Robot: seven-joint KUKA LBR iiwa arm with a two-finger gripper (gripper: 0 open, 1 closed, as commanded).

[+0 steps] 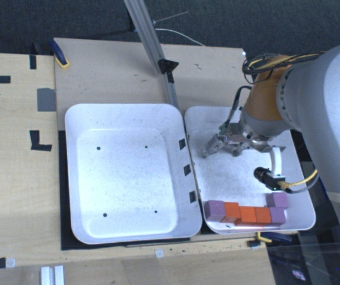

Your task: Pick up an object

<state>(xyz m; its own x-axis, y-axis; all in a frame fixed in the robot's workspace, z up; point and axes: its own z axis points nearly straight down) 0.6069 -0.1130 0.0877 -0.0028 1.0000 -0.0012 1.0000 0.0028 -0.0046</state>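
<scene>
A row of small blocks lies along the near wall of the right bin (295, 159): a purple block (216, 209), two orange blocks (232, 211) (257, 215), and purple blocks (277, 206) at the right end. My gripper (220, 151) hangs low over the bare middle of that bin, well behind the blocks. Its fingers are spread open with nothing between them. The grey arm with its orange band (265, 103) reaches in from the right.
The left bin (75, 159) sits beside the right one, their walls touching. A slanted metal pole (149, 34) ends at a black clamp behind the bins. Small blue-and-yellow clamps (60, 55) (271, 237) sit on the bench board.
</scene>
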